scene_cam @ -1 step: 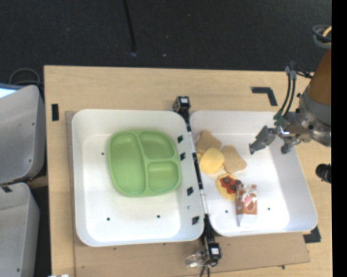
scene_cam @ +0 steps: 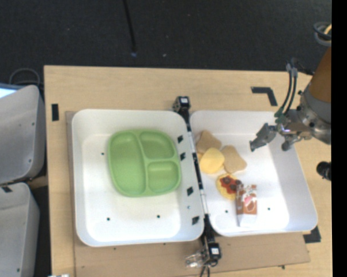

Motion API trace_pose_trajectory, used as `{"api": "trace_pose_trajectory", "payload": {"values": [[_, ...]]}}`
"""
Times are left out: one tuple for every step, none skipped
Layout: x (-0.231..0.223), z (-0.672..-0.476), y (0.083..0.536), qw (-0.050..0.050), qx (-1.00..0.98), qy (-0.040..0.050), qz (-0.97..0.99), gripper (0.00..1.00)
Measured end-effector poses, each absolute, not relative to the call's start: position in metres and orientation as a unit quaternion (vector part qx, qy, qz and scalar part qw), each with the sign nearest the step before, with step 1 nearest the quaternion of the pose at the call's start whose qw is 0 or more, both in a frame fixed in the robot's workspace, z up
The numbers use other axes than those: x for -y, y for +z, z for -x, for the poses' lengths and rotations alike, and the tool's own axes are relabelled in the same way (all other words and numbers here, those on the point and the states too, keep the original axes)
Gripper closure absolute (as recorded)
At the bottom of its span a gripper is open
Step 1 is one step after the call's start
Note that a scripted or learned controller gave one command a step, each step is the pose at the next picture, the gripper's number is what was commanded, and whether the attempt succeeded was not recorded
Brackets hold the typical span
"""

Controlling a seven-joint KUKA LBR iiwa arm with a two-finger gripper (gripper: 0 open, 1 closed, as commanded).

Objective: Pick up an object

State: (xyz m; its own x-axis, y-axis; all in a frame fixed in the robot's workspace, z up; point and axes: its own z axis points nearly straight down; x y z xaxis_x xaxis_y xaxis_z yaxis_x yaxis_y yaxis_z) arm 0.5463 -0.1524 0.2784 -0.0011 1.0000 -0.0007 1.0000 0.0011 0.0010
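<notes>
The right bin (scene_cam: 289,212) holds a small cluster of play food. A yellow round piece (scene_cam: 211,161) lies between two tan bread-like pieces (scene_cam: 206,140) (scene_cam: 234,159). Just below them are a small pizza-like piece with red topping (scene_cam: 227,184) and a red and white packet (scene_cam: 246,201). My gripper (scene_cam: 272,142) hovers over the bin's upper right part, to the right of the food and apart from it. Its fingers (scene_cam: 260,139) are spread open with nothing between them.
A green divided plate (scene_cam: 144,162) lies in the left bin (scene_cam: 93,224). A black-clipped divider (scene_cam: 192,172) runs between the two bins. The wooden bench (scene_cam: 121,88) surrounds both, and white chairs (scene_cam: 12,137) stand at the far left.
</notes>
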Motion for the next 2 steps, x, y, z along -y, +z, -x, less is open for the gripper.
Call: {"api": "trace_pose_trajectory", "payload": {"values": [[0.154,-0.547,0.215,-0.002,-0.706,-0.002,-0.708,0.0],[0.15,-0.54,0.155,-0.001,-0.706,-0.0017,-0.708,0.0]]}}
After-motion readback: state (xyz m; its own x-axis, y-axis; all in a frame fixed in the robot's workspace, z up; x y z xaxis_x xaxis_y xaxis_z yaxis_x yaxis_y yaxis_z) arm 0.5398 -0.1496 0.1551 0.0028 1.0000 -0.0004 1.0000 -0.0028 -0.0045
